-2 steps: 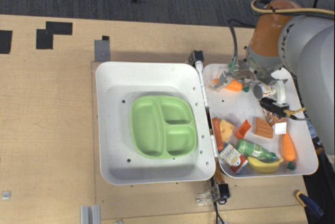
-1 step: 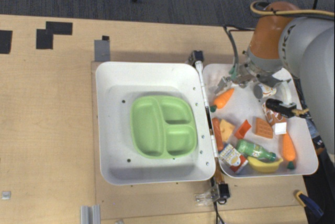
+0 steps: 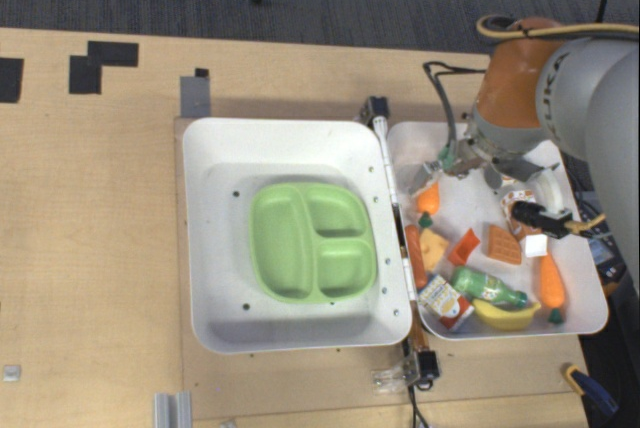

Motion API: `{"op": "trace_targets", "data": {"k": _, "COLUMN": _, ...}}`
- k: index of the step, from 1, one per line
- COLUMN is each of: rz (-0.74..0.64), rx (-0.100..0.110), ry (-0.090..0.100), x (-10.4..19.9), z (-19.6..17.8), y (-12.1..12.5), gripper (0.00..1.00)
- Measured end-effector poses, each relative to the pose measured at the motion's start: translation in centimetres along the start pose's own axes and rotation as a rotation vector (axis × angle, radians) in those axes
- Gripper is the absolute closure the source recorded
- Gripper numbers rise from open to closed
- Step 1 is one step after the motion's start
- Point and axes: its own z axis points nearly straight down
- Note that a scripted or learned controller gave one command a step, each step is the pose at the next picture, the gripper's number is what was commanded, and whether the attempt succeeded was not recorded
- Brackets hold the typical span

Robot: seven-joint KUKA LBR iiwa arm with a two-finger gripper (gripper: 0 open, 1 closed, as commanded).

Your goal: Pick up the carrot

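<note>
Judging by your view, the carrot point(image 3: 551, 282) lies ungrasped in the right bin point(image 3: 590, 316), the claw point(image 3: 458, 159) well apart, its state untellable; pickup remains undone.

The grey, smooth-shelled KUKA arm point(image 3: 598, 91) has thick rounded segments with a matte metallic finish, and dark lettering is partly visible on its side. Above the wrist sits a broad, glossy orange band point(image 3: 515, 86), domed in shape. A thin black cable point(image 3: 441, 96) loops beside the band, and a pale tan cable point(image 3: 520, 24) arcs over its top. Below the band, the small grey and black two-finger gripper point(image 3: 455, 159) carries pale metallic fittings.
</note>
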Motion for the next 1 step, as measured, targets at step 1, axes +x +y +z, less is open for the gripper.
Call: {"op": "trace_targets", "data": {"k": 1, "rz": 0.454, "rx": -0.002, "ry": -0.001, "x": 1.19, "z": -0.09, "y": -4.59, "gripper": 0.0}}
